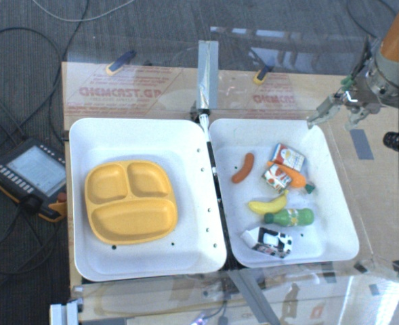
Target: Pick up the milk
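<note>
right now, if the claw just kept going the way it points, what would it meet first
The claw points down and left, toward the far right corner of the right bin. It would probably meet that rim or the bin floor just inside it first, well short of the milk; depth is unclear.

You can read only one thing here: the red word "CHEMCAST" printed on the tan protective sheet (pixel 118 90) that lies just behind the left white bin (pixel 77 181), followed by letters that look like "GP". A second red print on the same sheet behind the right bin (pixel 334 175) is too faint to make out. The cartons' labels are too small to read.
</note>
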You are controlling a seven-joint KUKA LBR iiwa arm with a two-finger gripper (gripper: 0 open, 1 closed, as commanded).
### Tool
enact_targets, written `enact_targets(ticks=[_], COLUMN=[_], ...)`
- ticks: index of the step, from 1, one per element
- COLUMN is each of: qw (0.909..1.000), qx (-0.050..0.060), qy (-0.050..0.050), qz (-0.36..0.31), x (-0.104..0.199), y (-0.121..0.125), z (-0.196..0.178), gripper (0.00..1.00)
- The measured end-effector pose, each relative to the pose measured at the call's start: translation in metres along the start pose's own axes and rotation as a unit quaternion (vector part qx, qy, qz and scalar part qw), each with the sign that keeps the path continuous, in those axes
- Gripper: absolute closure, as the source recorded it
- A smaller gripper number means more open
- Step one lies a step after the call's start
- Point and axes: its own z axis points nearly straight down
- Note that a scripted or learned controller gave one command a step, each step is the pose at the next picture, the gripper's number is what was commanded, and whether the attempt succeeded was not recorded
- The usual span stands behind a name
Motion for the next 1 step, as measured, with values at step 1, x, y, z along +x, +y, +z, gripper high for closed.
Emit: enact_targets(ticks=[1], qw=[0.9989], qx=[0.000], qy=[0.000], qz=[-0.047], x=[0.0702], y=[0.0251], z=[0.1270], gripper=[0.00])
